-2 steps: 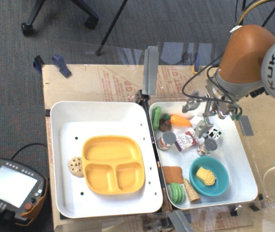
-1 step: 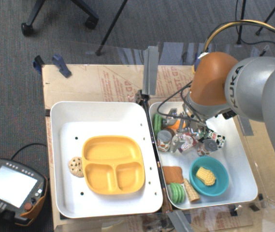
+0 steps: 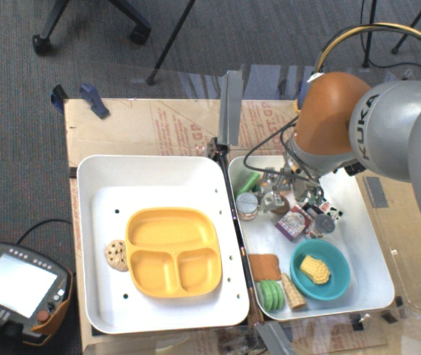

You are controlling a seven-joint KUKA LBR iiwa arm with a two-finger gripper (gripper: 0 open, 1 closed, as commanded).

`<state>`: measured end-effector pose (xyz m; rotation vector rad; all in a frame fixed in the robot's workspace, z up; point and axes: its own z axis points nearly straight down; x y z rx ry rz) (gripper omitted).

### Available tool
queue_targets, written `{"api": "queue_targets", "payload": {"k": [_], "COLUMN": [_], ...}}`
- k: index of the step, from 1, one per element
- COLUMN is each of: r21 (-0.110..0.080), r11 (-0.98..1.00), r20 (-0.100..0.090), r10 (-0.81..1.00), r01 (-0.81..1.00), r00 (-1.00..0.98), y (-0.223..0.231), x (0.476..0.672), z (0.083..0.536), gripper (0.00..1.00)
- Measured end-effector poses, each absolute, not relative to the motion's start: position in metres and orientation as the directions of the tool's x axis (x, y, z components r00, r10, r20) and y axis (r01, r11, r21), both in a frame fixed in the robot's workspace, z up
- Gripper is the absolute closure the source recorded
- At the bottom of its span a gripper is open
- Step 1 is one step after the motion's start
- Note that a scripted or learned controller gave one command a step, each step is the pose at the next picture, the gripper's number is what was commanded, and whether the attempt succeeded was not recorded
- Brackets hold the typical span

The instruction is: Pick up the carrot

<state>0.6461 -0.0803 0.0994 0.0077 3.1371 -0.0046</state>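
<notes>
Gripper [image 3: 290, 191] hangs low over the far part of the right bin [image 3: 369, 268], amid a clutter of small items; whether it is wide or narrow cannot be told. No carrot can be made out among them. Nearer in that bin, a teal bowl [image 3: 336, 281] holds corn [image 3: 314, 270]. In the left bin [image 3: 99, 176] lie a yellow tray [image 3: 173, 251] and a cookie [image 3: 115, 254] touching its left edge.

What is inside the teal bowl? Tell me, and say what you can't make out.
The teal bowl, in the right bin, holds one yellow corn cob piece. It lies on the bowl's floor, off to the left. Whatever might be beneath the corn is covered.
</notes>
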Motion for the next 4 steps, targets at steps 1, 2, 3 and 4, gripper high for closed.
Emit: {"api": "queue_targets", "payload": {"k": [1,2,3,4], "r21": [-0.001,0.003,0.001,0.001], "r11": [0.999,0.992,0.990,0.990], "r20": [-0.014,0.004,-0.005,0.000], "r10": [0.052,-0.129,0.141,0.140], "r01": [0.052,-0.129,0.141,0.140], "r00": [-0.999,-0.992,-0.990,-0.990], "y": [-0.122,-0.087,-0.075,-0.075], "x": [0.643,0.569,0.540,0.539], "z": [0.198,0.085,0.190,0.187], "gripper": [1.00,1.00,1.00,0.00]}}
